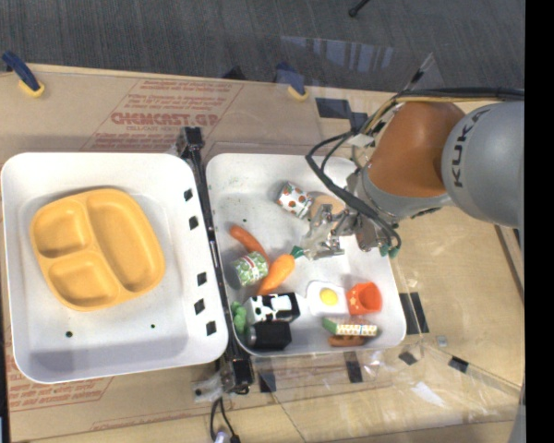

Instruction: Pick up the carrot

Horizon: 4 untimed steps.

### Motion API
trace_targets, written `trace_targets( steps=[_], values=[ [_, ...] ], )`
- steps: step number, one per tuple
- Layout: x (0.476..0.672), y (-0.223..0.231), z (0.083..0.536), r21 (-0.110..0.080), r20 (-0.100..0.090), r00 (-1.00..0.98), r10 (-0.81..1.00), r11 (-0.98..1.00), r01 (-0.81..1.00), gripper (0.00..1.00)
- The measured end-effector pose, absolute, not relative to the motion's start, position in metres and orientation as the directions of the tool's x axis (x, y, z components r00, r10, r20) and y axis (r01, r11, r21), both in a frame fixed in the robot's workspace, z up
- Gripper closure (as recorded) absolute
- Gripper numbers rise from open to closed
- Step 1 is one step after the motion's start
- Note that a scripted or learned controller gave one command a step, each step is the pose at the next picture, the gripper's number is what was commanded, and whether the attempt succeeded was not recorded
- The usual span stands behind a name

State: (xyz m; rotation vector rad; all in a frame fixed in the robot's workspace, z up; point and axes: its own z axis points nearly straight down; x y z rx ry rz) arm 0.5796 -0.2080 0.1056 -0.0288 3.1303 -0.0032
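The carrot point(278, 272), orange with a green top, lies tilted in the middle of the right bin point(258, 175). Its green end points up and right toward my gripper point(321, 239). The gripper hangs just above and to the right of the carrot, close to that green end. Nothing shows between its metal fingers, and the view does not tell how wide they stand. The grey arm with its orange band point(414, 150) reaches in from the right over the bin's far right corner.
Around the carrot lie a red-orange sausage-like toy point(247, 239), a green-and-white can point(250, 268), a spotted cup point(294, 199), a fried egg point(328, 296), an orange cup point(365, 297), a black-and-white cow toy point(273, 308) and a hot dog point(351, 330). The left bin point(37, 353) holds a yellow divided plate point(96, 245).
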Motion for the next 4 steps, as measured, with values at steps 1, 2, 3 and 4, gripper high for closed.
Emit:
trace_targets(
  steps=[1, 2, 3, 4],
  values=[
    [0.579, -0.208, 0.105, -0.002, -0.010, -1.000, -0.019, 1.000, -0.019, 0.00],
    [0.619, -0.212, 0.094, -0.003, 0.009, -0.991, 0.135, 0.991, 0.135, 0.00],
    [0.567, -0.105, 0.092, 0.004, -0.001, -0.996, 0.092, 0.996, 0.092, 0.00],
    [0.502, -0.106, 0.109, 0.013, -0.081, -0.925, 0.371, 0.928, 0.372, 0.00]
  ],
)
